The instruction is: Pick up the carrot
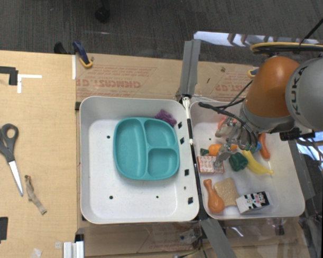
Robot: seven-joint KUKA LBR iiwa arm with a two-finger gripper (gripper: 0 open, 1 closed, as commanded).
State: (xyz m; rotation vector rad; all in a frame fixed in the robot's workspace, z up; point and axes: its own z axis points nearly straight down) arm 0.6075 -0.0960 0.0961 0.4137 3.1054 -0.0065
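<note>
Here, claw [222, 155] over carrot [218, 149].

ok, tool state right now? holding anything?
Tool: cannot be told. It hangs low in the right bin among the toy food; no carrot seen in it.

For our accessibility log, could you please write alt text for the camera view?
A grey and orange robot arm reaches into the right white bin, its gripper low among toy foods, including a carrot, a banana and a slice of bread. The left white bin holds a teal divided plate.
</note>
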